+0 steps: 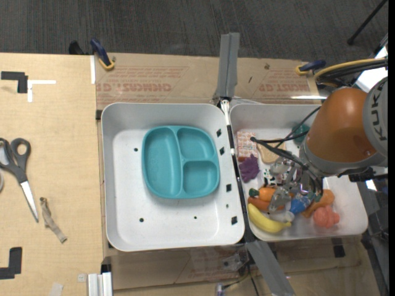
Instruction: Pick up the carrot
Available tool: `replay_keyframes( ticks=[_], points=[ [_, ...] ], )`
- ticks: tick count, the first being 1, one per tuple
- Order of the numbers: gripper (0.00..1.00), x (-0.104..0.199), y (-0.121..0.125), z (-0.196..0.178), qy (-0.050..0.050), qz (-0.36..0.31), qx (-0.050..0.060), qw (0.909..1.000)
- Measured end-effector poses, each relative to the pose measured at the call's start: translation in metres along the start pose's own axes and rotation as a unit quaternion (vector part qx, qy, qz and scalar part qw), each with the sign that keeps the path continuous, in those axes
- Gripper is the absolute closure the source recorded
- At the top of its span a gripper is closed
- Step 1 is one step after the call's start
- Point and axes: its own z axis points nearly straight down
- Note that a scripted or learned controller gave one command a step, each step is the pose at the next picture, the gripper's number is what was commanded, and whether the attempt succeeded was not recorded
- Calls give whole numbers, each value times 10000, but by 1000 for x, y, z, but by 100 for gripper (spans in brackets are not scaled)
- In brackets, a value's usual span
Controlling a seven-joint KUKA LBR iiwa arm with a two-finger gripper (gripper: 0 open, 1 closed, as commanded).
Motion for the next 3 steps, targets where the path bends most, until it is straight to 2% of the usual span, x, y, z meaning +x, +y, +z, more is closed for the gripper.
replay_keyframes(
  ticks=[1,2,3],
  points=[
    [0,21,-3,-1,-108,113,-13,9999],
    [0,0,3,0,15,957,-14,9954],
    [0,-15,5,1,20,1550,-16,9879]
  ],
)
